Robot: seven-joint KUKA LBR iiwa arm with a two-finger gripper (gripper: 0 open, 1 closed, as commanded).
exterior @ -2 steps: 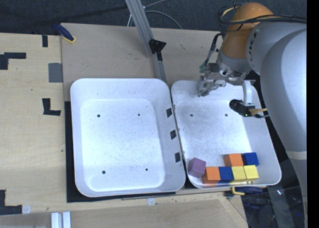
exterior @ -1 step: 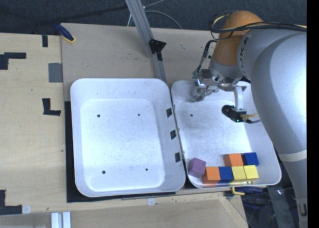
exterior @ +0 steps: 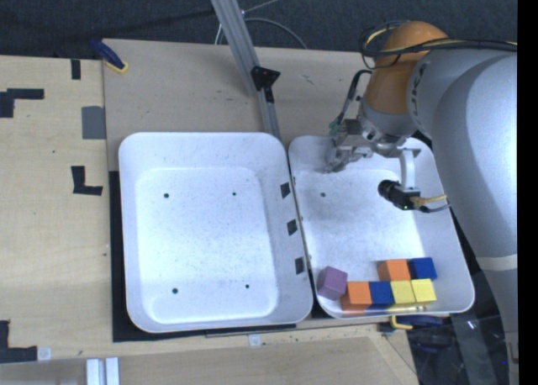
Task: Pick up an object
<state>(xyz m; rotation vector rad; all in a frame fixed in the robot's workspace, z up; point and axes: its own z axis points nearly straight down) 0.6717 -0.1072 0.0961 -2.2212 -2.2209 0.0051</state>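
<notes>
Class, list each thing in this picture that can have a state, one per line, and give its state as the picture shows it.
Gripper: low at the far edge of the right bin, away from the blocks.
Right bin: holds all the blocks along its near edge.
Purple block: lying loose, tilted.
Other blocks: orange, blue and yellow, packed together, untouched.
Left bin: flat on the bench.

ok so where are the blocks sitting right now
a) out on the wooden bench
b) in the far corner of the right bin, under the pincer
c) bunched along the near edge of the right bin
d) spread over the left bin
c: the purple block and the orange, blue and yellow blocks cluster along the near edge of the right bin, while the pincer is at that bin's far end.
</notes>
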